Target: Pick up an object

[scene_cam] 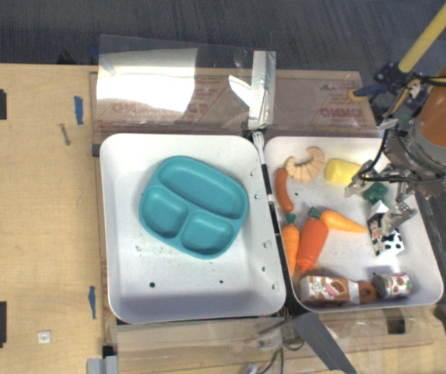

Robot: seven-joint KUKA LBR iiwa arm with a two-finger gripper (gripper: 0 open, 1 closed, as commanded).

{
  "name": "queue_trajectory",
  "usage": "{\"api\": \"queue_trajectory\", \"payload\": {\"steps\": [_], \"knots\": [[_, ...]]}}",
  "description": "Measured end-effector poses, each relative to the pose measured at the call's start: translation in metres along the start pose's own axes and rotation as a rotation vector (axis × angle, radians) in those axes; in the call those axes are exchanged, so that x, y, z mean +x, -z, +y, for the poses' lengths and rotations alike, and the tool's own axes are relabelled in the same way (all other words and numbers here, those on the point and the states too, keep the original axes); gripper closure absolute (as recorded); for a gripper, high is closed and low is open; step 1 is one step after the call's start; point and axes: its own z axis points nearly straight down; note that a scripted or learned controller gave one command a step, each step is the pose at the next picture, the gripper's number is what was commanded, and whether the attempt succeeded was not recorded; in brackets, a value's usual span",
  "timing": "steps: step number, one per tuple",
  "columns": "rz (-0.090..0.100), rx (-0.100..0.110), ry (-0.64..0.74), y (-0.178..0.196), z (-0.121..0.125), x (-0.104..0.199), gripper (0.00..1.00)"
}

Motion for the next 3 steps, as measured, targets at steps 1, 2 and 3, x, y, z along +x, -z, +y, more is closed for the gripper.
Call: {"api": "queue_trajectory", "payload": {"steps": [1, 2, 3], "knots": [[-0.002, 0.003, 0.313, -0.097, 0.027, -0.026, 0.00], [-0.016, 0.009, 0.310, -0.084, 0.026, -0.031, 1.00], [-0.001, 0.006, 0.624, 0.066, 0.007, 0.047, 1.00]]}}
